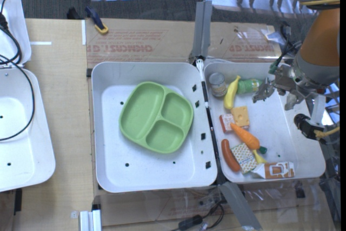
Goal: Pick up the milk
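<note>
Grey arm (316,70) with broad orange band, dark metal wrist fittings (black cables looping beside).

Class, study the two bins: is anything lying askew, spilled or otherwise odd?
Nothing is spilled or broken. The milk lies flat on its side at the near edge of the right bin, rather than upright. The green plate sits turned at an angle in the left bin.
</note>
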Robot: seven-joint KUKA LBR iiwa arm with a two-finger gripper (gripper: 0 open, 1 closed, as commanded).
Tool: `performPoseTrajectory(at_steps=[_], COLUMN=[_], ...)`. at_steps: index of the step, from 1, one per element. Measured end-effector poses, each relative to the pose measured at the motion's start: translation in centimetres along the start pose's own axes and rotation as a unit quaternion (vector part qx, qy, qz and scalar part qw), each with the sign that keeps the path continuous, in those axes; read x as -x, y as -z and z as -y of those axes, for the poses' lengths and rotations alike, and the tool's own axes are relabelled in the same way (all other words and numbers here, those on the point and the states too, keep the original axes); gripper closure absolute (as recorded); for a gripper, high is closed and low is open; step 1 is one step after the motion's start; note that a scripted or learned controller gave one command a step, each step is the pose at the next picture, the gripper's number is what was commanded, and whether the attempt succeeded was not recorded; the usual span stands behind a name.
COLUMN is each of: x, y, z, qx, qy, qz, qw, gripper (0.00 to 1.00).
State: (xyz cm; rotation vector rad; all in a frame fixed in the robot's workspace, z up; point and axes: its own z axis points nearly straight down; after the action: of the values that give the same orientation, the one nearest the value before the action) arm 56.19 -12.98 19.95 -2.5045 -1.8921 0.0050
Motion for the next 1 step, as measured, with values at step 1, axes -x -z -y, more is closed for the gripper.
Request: performPoseTrajectory(at_steps=[1], x=[7.85], y=[-9.73], z=[5.66], qx=[0.0], qy=[0.051], qz=[0.0], qw=[0.9987], gripper=[0.0])
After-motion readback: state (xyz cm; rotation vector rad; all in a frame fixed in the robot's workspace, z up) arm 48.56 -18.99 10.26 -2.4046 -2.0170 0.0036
